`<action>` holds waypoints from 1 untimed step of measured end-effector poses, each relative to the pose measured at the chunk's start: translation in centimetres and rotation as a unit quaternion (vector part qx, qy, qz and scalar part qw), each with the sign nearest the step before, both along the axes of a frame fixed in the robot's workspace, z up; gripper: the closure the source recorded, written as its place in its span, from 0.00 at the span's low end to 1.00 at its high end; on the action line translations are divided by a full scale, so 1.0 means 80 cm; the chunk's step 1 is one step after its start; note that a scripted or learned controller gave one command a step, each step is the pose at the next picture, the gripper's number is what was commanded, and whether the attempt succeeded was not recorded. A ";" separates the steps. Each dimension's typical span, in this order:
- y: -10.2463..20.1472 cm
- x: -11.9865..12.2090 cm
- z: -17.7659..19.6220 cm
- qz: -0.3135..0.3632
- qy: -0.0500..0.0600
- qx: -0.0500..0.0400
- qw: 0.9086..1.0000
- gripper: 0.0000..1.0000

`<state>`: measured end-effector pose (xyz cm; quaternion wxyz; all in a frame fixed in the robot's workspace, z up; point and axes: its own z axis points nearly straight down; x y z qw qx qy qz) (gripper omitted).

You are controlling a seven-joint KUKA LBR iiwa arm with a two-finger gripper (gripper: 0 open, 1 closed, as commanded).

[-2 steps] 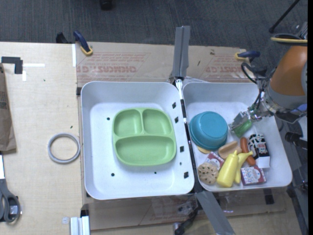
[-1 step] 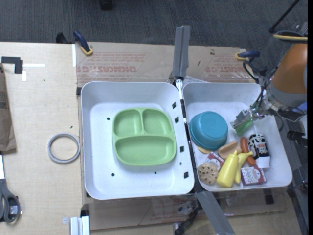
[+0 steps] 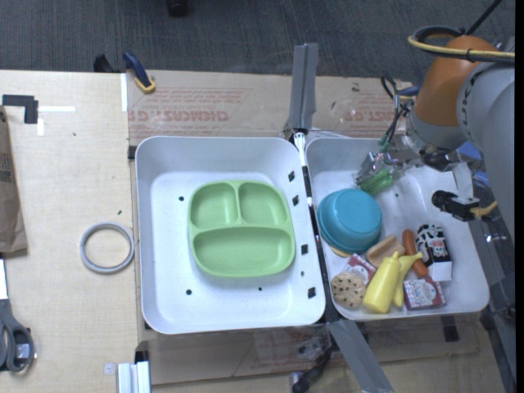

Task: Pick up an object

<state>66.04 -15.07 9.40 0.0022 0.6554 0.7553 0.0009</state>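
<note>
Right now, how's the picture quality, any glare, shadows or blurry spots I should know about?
Camera view: lighting is soft and even, shadows are faint; the white bins look bright but keep their edges; the green plate and blue bowl are sharp; the pincer near the right bin's back is small and muddled against clutter, so its detail is hard to read.

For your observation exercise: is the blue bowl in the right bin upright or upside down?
Upside down. The blue bowl shows a smooth domed base facing up with no hollow visible, resting among the toy food in the right bin.
</note>
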 end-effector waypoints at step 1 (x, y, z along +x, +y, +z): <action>0.100 -0.001 0.123 0.030 0.002 0.000 1.000 1.00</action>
